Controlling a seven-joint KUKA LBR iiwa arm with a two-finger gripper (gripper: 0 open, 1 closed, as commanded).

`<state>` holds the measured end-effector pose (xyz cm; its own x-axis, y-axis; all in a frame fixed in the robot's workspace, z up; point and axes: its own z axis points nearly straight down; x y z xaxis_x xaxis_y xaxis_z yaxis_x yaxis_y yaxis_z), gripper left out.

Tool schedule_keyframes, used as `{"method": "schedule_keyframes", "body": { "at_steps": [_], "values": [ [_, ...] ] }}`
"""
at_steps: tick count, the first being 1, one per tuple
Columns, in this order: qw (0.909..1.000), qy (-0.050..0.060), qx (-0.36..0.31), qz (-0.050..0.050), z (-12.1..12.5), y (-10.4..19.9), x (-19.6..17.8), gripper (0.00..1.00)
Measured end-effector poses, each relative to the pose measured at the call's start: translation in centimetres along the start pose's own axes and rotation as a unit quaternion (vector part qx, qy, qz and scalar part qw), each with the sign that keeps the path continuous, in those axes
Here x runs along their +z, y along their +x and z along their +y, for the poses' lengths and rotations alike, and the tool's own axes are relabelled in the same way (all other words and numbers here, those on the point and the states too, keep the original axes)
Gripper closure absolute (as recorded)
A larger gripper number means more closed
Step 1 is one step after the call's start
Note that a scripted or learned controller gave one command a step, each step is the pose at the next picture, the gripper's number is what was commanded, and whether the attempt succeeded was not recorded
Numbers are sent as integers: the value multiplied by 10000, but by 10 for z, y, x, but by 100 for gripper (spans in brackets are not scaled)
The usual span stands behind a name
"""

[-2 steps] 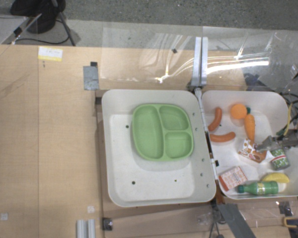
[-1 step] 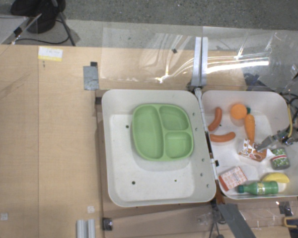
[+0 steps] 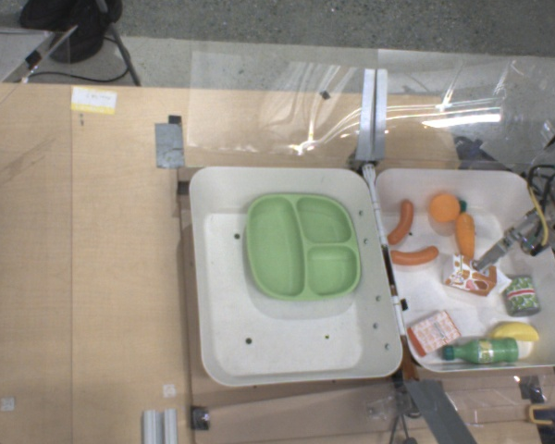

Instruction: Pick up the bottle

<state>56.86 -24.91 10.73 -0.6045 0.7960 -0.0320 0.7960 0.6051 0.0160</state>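
Camera view: one bottle [image 3: 481, 351], two sausages [image 3: 413, 256], one divided plate [image 3: 303, 246].

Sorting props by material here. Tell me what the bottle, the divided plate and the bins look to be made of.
Bottle: likely translucent green plastic, judging by its light, see-through body and printed label; glass can't be ruled out.
Divided plate: looks like moulded plastic, matte pale green, with soft rounded ridges between compartments.
Bins: probably rigid white plastic, smooth with a slight sheen and rounded corners.

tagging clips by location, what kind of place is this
Probably a robot lab bench for pick-and-place trials: two white bins on a wooden bench, toy food like a carrot, and a clear guard screen behind.
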Motion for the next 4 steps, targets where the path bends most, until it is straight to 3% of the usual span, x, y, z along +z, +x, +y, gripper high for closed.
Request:
{"method": "schedule_keyframes", "body": {
  "at_steps": [1,2,3,4],
  "values": [
    [9861,14,-1661,92,35,-19,12,0],
    [9608,31,-2769,138,69,-47,15,0],
    [9816,22,-1904,125,47,-29,15,0],
    [9985,47,-538,121,40,-23,15,0]
  ]
}}
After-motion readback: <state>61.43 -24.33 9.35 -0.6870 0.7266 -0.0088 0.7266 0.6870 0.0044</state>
